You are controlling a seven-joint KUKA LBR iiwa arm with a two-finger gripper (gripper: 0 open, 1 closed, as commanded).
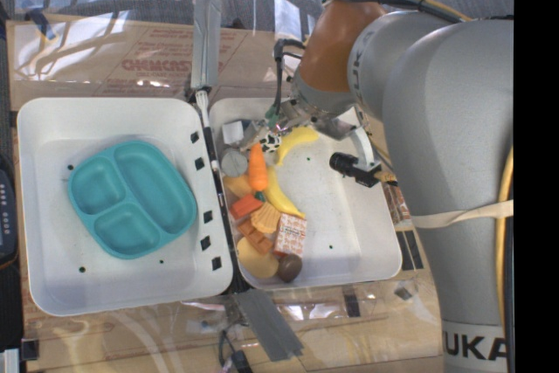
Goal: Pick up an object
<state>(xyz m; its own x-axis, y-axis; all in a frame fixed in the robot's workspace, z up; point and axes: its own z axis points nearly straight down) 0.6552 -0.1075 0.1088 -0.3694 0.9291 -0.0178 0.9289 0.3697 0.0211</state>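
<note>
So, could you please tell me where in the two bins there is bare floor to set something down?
The left bin has open floor around the teal divided plate. In the right bin, bare floor runs between the banana and the right wall. Its left side is crowded with toy food, the carrot among it.

On my feed, the left white bin carries a teal divided plate with three compartments, lying flat near its middle. From that plate, the second white bin sits at three o'clock, the two bins touching along a shared edge. Brown printed cardboard lies at twelve o'clock beyond both bins. A grey strip runs up from the seam toward twelve o'clock.
</note>
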